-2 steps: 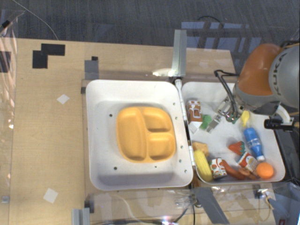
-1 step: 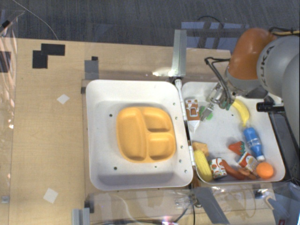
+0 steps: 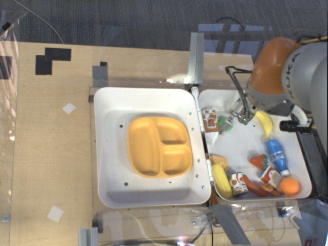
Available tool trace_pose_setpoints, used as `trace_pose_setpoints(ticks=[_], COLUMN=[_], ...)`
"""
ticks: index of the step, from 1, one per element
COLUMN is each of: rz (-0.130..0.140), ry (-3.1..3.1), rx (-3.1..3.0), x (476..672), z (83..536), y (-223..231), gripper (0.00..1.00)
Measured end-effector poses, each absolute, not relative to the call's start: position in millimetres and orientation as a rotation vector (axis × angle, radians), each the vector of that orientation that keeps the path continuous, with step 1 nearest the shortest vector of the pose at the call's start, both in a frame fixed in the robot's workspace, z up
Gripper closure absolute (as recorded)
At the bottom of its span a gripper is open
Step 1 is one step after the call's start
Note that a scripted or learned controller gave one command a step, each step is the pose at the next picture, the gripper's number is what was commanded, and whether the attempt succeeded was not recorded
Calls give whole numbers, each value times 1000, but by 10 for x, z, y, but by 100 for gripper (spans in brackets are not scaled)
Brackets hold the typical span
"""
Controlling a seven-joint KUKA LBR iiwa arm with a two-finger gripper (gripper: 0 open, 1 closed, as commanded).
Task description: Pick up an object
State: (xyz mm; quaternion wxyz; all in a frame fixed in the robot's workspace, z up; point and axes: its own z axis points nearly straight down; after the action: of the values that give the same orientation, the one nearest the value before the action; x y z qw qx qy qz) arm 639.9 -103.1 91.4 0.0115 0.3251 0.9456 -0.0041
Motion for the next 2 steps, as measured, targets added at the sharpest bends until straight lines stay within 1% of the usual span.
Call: trace_pose_setpoints(ticks=[1, 2], rz=[-19, -17], ry=[3017, 2911], rx=[885, 1118], x=[6610, 6444], z=[894, 911], y=[-1039, -1026], gripper=[0, 0])
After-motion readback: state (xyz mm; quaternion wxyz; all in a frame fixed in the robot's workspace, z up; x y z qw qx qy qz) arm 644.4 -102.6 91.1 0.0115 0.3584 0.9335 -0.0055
